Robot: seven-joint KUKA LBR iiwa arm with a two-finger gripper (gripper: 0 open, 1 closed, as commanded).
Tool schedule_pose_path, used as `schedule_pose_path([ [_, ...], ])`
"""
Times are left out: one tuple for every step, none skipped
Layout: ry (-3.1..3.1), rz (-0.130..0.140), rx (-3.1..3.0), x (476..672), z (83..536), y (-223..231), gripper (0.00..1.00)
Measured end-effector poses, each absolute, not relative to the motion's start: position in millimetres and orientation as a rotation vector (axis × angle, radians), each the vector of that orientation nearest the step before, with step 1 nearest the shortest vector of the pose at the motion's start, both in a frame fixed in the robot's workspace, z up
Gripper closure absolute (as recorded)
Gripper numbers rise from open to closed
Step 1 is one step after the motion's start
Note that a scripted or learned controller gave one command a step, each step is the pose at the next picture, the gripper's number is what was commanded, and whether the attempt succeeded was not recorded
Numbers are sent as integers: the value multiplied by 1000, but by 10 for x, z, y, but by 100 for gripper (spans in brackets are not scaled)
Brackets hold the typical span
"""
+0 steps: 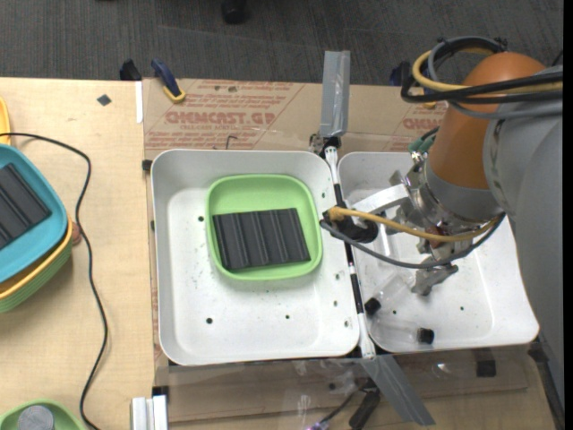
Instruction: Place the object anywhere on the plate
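You have two bins side by side on the surface (89, 348): the left bin (179, 321) holds a plate (260, 191) with a ribbed pad (261, 238) lying on it. The arm (501, 150) reaches over the right bin (483, 321), its pincer (430, 280) low inside. Stacked trays (31, 218) sit far left.

Green plate (261, 192): smooth plastic, slight sheen. Ribbed black insert (262, 238): matt. Two white bins (179, 267): glossy plastic, speckled. Desk (72, 124): pale wood, matt. Cardboard sheet (233, 106) at twelve o'clock: brown, printed.
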State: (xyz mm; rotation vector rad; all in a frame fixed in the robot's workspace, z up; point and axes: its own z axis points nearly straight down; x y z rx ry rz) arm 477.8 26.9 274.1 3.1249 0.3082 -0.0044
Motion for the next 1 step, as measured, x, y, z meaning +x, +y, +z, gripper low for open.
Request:
schedule_pose_path([
  [313, -10, 3125, 4773, 2535, 132, 0],
])
